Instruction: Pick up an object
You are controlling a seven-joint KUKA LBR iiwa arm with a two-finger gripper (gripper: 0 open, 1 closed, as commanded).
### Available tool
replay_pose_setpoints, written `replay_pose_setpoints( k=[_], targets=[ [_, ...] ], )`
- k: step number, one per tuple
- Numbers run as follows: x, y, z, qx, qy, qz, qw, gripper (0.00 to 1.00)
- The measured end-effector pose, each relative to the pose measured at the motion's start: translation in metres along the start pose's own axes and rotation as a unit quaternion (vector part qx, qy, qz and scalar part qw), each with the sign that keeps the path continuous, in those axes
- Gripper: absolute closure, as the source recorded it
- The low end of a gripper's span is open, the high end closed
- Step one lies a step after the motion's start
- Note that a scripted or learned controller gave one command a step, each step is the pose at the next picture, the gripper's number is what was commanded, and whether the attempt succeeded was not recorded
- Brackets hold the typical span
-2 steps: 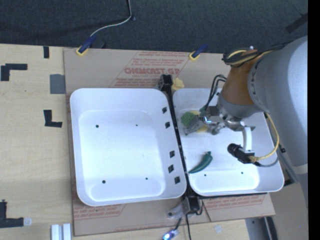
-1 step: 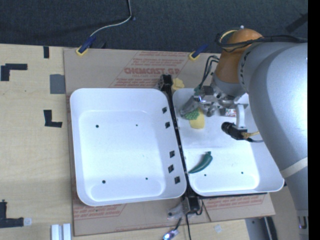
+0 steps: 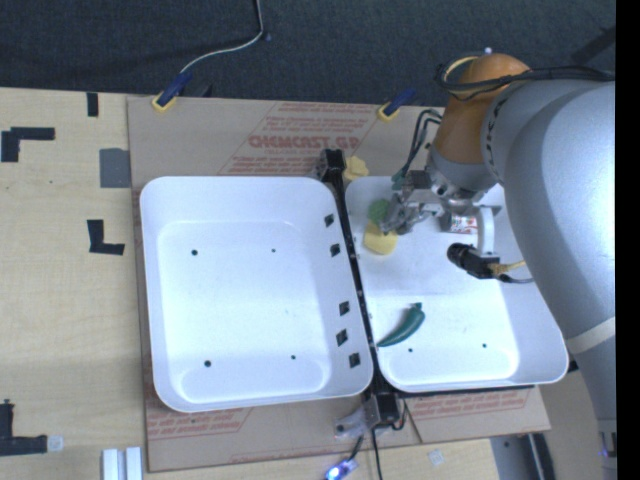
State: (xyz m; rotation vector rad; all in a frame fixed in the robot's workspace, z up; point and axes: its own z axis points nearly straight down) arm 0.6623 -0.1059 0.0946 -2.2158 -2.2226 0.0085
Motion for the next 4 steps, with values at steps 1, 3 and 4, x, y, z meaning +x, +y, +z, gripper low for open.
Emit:
replay_pose_setpoints(
  k=[1, 3, 4],
  targets=[
    [0.0, 0.0, 0.0, -0.002, -0.001, 0.0, 1.0, 0.0],
    [0.011, 0.006, 0.0, -0.002, -0.001, 0.0, 1.0, 1.0],
    [0.009, -0.021, -0.036, -0.002, 0.0, 0.002, 1.0, 1.0]
  ],
)
